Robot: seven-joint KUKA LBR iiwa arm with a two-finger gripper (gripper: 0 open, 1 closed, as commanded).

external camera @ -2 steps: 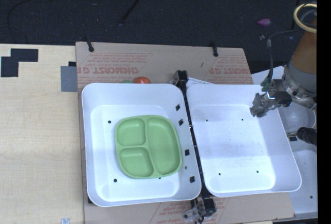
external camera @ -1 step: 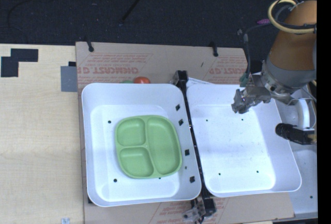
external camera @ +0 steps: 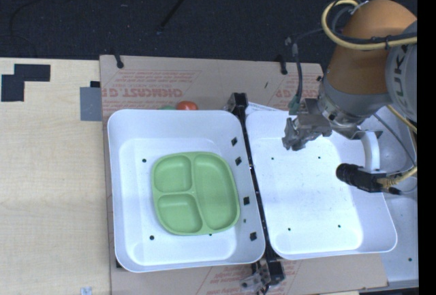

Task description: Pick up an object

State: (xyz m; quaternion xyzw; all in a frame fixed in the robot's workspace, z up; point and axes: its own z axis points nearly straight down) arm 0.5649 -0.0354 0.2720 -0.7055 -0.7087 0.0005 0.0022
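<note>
Inside the left bin (external camera: 129,150), green divided plate (external camera: 195,193) lies flat, long axis front-to-back.

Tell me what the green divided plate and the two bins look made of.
Green plate: likely moulded plastic, matte, with an even pale colour, soft rounded dividers and no sharp glare. Left bin and right bin: likely thin formed plastic, smooth and slightly glossy, with rounded corners and rolled rims.

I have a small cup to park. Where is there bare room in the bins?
Right white bin: bare floor below the gripper. Left white bin: crowded, the green divided plastic plate leaves narrow strips along the walls.
</note>
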